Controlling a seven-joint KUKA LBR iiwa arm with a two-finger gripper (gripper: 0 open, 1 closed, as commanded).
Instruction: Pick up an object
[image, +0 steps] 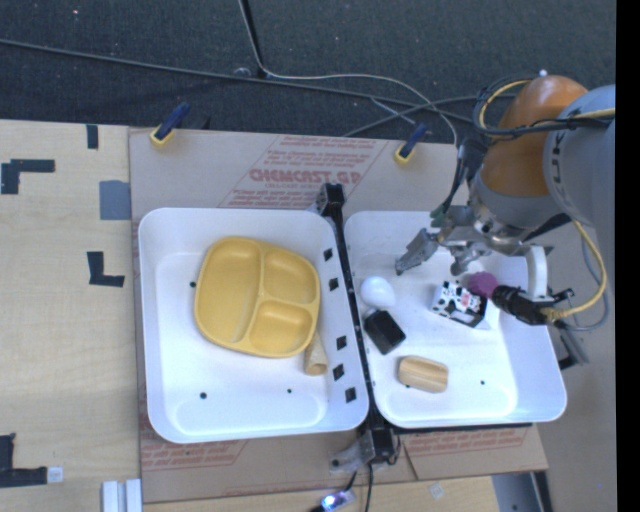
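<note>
**Over the right bin, nothing picked up yet**

In the right-hand bin (520, 400) is where all the action is, and so far I'd say the task is barely started. The pincer (437, 252) hangs over the far part of that bin with its two fingers spread apart, and there's nothing between them. One finger (412, 255) pokes out toward the left, the other sits closer to the wrist. So: open, not holding anything.

Everything in the bin looks like it's lying flat on the bottom. Candidates for "an object":

- a black-and-white patterned block (459, 301), just beside and a bit nearer than the pincer, probably the closest thing to it
- a purple thing (483, 283) touching or nearly touching that block on its right, partly tucked under the arm so I can't tell what it is
- a white ball (377, 291) off to the left, near the divider between the bins
- a small black block (384, 331) just nearer than the ball
- a tan wooden-looking block (423, 374) well apart, toward the near edge

The left bin (160, 380) has a yellow divided plate (257, 297) and a little tan cone-ish piece (315, 357) at the plate's near right edge, both far from the pincer.

My guess: what's left is basically the whole job, meaning drop down, close on something, lift. The patterned block looks like the easiest reach from here.
</note>
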